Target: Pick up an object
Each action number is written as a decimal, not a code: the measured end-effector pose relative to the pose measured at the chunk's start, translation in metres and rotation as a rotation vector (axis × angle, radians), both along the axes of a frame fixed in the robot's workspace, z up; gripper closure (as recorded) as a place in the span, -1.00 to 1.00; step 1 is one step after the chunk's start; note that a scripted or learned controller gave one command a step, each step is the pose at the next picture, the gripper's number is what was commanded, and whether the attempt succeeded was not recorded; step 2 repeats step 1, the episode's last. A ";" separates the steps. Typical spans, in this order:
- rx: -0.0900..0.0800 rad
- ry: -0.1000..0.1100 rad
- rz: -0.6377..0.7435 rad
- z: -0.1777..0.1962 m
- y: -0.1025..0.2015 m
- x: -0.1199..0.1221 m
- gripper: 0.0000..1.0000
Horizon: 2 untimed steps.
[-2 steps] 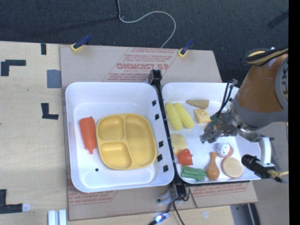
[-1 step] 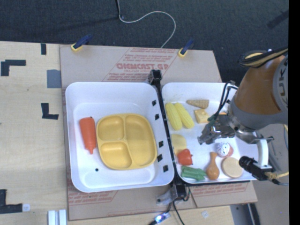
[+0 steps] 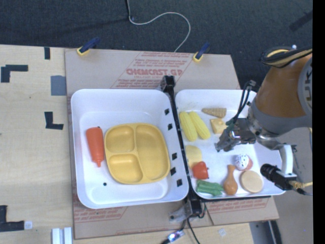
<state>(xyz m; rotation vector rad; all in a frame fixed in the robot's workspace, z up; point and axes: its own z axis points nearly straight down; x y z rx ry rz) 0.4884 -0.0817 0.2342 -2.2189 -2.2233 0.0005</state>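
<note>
Two white bins sit side by side on the surface. Left bin (image 3: pixel 81 105): yellow divided plate (image 3: pixel 136 152) with an orange carrot (image 3: pixel 95 144) just beside it on the left. Right bin (image 3: pixel 223 93): two corn cobs (image 3: pixel 194 125) near the divider, a tan wedge (image 3: pixel 214 112) behind them, a pale yellow piece (image 3: pixel 193 154), a red piece (image 3: pixel 200 170), a green piece (image 3: pixel 209 188), a drumstick (image 3: pixel 231 181), a round bun (image 3: pixel 252 181) and a small white-and-red ball (image 3: pixel 242 161).

The gripper (image 3: pixel 227 140) hangs over the middle of the right bin, over bare floor between the corn and the ball. The jaws are dark against the arm; cannot tell how far apart they stand, and nothing is seen between them.

Nearest candidates: the corn cobs and the ball. All look like hollow plastic play food, so probably light, stiff, smooth and a bit slippery. The corn is best taken across its narrow width at mid-length. The ball would likely roll or squirt out unless taken dead centre. The cobs lie touching, so one jaw may foul the neighbour.
</note>
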 end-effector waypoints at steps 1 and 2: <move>0.000 0.004 -0.003 -0.016 -0.009 -0.010 1.00; 0.000 0.004 -0.003 -0.016 -0.009 -0.010 1.00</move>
